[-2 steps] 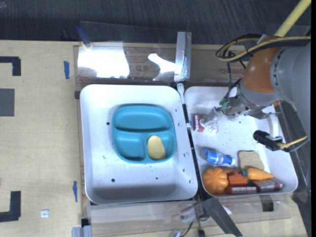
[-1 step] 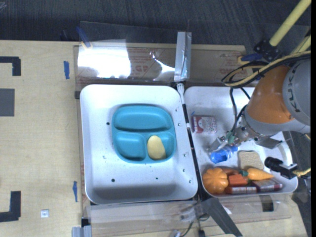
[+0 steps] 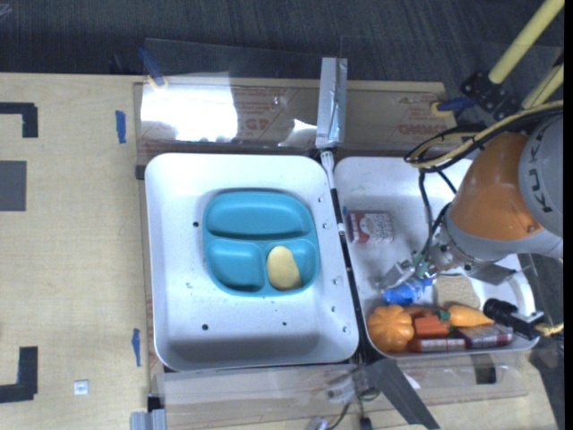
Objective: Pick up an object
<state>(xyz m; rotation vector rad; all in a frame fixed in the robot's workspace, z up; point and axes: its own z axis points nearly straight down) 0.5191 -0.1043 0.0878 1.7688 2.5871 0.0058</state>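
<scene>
Left white bin (image 3: 170, 267) holds a blue divided plastic tray (image 3: 260, 240) with a yellow egg-shaped piece (image 3: 284, 267) in its lower right compartment; right white bin (image 3: 358, 182) carries a red-and-white packet (image 3: 369, 227), print unreadable, an orange toy pumpkin (image 3: 391, 326), a blue item (image 3: 405, 293), a carrot-like piece (image 3: 469, 315); gripper (image 3: 421, 267) low over this clutter, jaws' state cannot be told; grey arm (image 3: 501, 204) hides the bin's right part, "KU" legible.

A pale wooden surface (image 3: 72, 267) is marked with black tape corners (image 3: 22, 119); two white bins (image 3: 179, 330) are set side by side on it.
</scene>
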